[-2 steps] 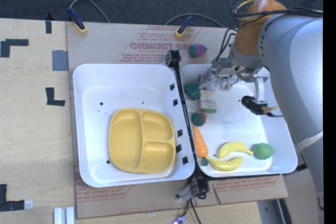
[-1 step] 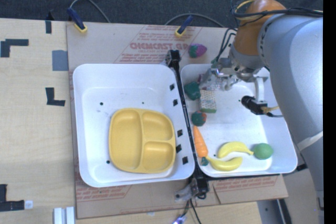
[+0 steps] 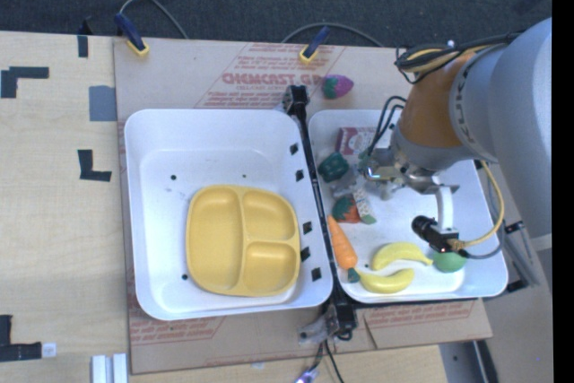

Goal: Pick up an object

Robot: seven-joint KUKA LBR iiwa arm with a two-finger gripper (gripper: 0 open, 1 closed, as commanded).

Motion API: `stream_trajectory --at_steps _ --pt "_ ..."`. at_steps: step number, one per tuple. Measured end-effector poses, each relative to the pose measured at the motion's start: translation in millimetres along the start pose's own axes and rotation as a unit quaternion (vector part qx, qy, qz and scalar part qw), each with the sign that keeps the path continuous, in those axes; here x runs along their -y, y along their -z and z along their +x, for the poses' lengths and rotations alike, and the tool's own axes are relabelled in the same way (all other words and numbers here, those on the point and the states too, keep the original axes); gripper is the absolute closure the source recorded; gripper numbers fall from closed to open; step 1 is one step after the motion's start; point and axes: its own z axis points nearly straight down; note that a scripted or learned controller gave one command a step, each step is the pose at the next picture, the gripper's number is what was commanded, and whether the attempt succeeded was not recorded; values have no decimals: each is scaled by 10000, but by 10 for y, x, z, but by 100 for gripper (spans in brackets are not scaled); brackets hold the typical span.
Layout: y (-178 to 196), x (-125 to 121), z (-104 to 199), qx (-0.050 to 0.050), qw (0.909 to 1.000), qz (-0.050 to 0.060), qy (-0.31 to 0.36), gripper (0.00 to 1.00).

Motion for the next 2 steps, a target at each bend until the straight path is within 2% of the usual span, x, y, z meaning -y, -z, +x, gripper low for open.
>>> stream_trajectory --at_steps 1,2 --pt "5 396 94 -7 10000 -19 6 0" --pt "-4 -479 62 -10 10000 -15 16 0"
